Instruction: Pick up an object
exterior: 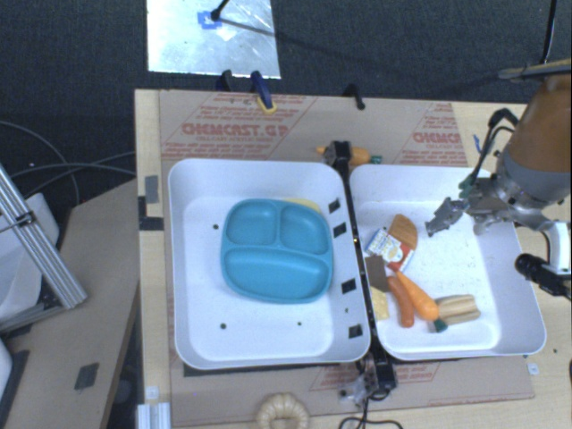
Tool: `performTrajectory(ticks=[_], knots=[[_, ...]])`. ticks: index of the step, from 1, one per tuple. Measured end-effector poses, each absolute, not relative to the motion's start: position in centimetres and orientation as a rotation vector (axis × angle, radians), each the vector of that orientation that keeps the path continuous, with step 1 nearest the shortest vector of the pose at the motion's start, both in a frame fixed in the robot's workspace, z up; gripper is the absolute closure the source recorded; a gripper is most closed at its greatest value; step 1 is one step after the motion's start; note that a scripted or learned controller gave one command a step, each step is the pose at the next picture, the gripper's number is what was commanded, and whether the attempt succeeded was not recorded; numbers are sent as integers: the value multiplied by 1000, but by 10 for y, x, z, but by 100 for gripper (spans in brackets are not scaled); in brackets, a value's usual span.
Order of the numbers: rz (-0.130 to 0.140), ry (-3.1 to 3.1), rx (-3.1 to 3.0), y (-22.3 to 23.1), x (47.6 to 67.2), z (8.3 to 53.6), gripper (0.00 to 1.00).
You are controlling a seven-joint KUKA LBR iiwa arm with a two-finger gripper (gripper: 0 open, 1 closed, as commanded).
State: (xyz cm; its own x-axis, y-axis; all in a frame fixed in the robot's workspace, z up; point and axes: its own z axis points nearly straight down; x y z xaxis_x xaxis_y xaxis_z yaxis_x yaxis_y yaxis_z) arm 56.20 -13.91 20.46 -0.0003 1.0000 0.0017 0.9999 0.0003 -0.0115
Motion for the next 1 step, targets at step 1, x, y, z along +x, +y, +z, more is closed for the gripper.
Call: performTrajectory(ticks=[1], knots=[[-1, -2225, -2219, -139, 565, 212, 0]])
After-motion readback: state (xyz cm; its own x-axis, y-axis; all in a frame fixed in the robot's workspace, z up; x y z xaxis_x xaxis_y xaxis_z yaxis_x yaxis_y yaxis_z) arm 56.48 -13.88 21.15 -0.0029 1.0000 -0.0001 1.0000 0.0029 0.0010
